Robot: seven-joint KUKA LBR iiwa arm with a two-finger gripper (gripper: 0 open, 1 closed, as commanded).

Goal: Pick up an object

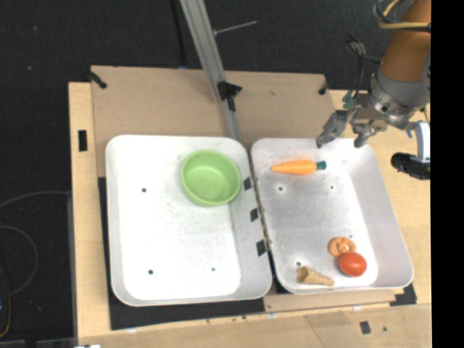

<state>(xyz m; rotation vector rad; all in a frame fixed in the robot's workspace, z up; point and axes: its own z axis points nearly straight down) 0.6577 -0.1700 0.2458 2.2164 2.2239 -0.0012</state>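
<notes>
Nearest the camera, along the front edge of the right-hand shallow white bin (377, 194), three small items are grouped: a tan cone-shaped piece (315, 275), a round red tomato-like object (353, 264), and, touching it from behind, a small orange ring-shaped piece (338, 246) whose form is hard to make out. Farther back in the same bin, an orange toy carrot with a green tip (294, 167) is laid on its side, unobstructed. In the left-hand white bin (145, 223), a round light-green bowl (210, 177) is set upright near the rear right corner. At the far right, the two-finger gripper (341, 136) is held above the right bin's rear edge, its fingers spread apart and nothing between them. The arm is cut off at the right. A grey metal post (206, 42) rises behind the bins.
</notes>
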